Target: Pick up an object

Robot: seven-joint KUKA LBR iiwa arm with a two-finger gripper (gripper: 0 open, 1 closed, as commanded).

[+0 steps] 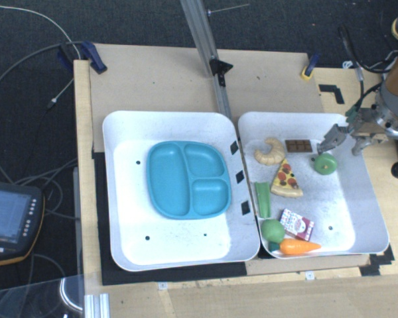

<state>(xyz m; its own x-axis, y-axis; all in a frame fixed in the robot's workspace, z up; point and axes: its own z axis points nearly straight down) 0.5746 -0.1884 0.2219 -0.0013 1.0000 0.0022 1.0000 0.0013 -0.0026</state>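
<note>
My gripper (339, 150) hangs over the far right part of the right bin (358, 204), reaching in from the right. Its two fingers are spread apart, with nothing between them. A small green apple (325, 164) lies on the bin floor just below and slightly left of the fingertips. Further left are a brown chocolate bar (298, 146), a croissant (270, 152) and a pizza slice (286, 179). Near the front left corner lie a green stick-shaped vegetable (263, 199), a green round fruit (273, 230), a pink packet (296, 224) and a carrot (299, 247).
The left bin (126, 237) holds a blue divided plate (188, 179). A metal pole (205, 38) slants down to the gap between the bins. Cables run at the far right behind the arm.
</note>
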